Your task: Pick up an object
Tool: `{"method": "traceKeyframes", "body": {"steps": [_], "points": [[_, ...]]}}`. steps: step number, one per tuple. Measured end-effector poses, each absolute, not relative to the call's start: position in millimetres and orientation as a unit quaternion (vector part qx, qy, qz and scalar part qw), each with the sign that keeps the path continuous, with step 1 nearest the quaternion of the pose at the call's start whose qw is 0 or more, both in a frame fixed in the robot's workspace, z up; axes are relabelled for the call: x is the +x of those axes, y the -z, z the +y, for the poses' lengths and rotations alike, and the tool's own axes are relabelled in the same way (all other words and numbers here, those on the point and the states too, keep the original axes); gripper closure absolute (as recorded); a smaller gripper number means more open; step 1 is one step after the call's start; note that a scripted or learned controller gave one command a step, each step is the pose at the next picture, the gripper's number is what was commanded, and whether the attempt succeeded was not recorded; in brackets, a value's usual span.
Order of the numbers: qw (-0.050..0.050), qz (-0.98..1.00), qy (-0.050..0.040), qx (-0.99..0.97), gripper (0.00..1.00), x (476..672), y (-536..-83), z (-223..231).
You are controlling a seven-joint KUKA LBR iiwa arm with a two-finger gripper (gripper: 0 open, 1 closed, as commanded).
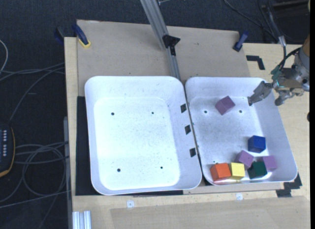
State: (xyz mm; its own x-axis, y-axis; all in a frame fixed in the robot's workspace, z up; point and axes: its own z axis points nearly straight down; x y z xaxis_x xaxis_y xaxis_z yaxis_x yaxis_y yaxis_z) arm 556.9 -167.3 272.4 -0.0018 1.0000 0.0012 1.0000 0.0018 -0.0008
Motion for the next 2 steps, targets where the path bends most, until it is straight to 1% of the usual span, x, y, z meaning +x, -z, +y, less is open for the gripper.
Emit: {"method": "traceKeyframes", "body": {"steps": [1,2], "points": [[0.001,-0.708,0.0003,-0.707,0.00,557.0,-272.4,-167.3],[0.003,-0.707,-0.0015,-0.707,0.00,561.0,-211.7,-161.2]]}}
